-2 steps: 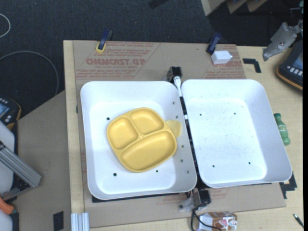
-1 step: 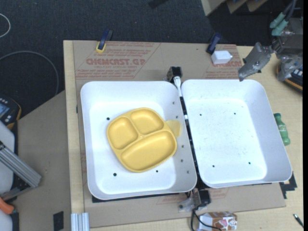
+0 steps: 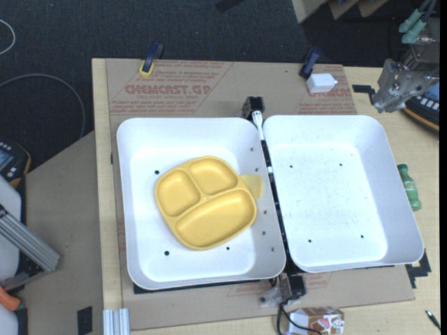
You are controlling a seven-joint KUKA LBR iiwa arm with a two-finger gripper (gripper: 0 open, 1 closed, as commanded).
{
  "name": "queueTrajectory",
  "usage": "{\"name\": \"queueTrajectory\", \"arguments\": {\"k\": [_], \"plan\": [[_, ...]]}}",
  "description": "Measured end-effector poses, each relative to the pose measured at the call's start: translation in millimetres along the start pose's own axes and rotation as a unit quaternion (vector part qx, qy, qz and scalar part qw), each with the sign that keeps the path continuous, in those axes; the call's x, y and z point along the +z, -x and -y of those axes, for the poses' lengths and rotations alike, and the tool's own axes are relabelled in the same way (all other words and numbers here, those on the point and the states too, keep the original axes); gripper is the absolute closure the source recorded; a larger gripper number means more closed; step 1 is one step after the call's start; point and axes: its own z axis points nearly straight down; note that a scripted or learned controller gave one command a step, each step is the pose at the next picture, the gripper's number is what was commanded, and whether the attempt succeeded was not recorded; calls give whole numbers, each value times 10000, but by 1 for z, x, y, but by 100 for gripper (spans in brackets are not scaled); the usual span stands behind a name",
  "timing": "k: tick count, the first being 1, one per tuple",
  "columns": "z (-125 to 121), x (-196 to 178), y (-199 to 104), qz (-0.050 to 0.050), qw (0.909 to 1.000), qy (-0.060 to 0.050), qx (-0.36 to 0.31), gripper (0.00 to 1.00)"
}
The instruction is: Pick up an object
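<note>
A yellow divided plate [image 3: 204, 202] with three compartments lies flat in the left bin [image 3: 133, 145], slightly right of its middle. A small pale yellow piece [image 3: 253, 184] pokes out from under the plate's right edge. My gripper [image 3: 392, 95] is at the far right, above the bench beyond the back right corner of the right bin [image 3: 370, 135]. It is well away from the plate and nothing hangs from it.
A green object [image 3: 411, 187] lies on the bench just outside the right bin's right wall. A white block [image 3: 321, 83] and two blue clamps [image 3: 150, 58] sit along the cardboard's back edge. Cables and a connector [image 3: 255, 108] sit between the bins.
</note>
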Motion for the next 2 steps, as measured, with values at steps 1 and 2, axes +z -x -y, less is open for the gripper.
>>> {"name": "queueTrajectory", "arguments": {"k": [1,2], "plan": [[2,125,3,1,10000,-72,12,100],[2,171,-81,-9,10000,-47,-34,100]]}}
